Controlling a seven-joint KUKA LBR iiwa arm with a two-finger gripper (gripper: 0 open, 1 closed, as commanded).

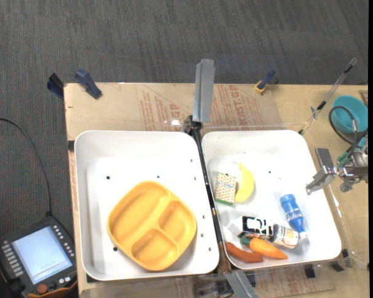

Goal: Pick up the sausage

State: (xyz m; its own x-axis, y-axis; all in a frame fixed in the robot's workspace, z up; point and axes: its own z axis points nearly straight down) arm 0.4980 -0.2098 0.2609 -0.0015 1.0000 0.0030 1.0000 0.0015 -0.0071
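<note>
The sausage (242, 254) is a short red-brown link lying flat in the right bin (267, 143), near the front left corner. An orange carrot (268, 248) lies right against its right end. My gripper (317, 182) hovers at the right bin's right rim, well to the right of and behind the sausage, with a blue bottle between them. Nothing shows in its grasp.
The right bin also holds a banana (245, 183), a small box (224, 188), a blue bottle (292, 212), a small can (285, 235) and a black-and-white item (255, 224). A yellow divided plate (151, 225) lies in the left bin (93, 148). A teal bowl (351, 115) sits at the far right.
</note>
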